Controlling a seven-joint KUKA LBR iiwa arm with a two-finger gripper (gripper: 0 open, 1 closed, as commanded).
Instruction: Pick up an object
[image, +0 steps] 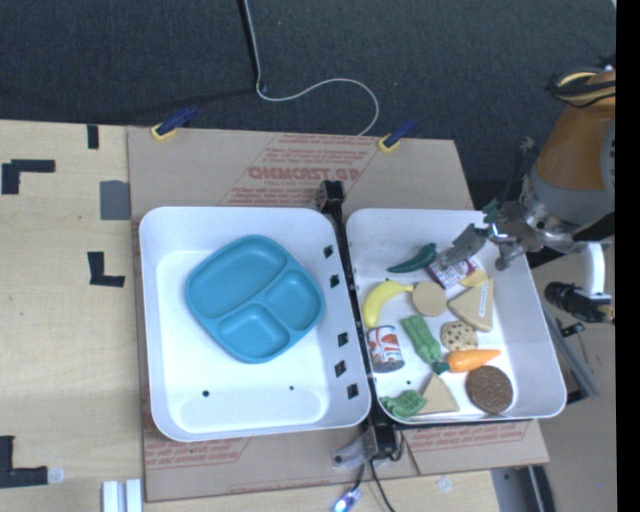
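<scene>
The right bin holds several toy foods: a green chili, a small packet, a banana, a round beige biscuit, a cheese wedge, a green pickle, a can, a chip cookie, a carrot, a brown patty, a sandwich triangle and a lettuce leaf. My gripper hangs over the bin's upper right corner, just right of the packet. It is open with nothing between its fingers.
The left bin holds a blue divided plate. A black divider runs between the bins. The arm's grey and orange body comes in from the right. A cable lies on the dark cloth behind.
</scene>
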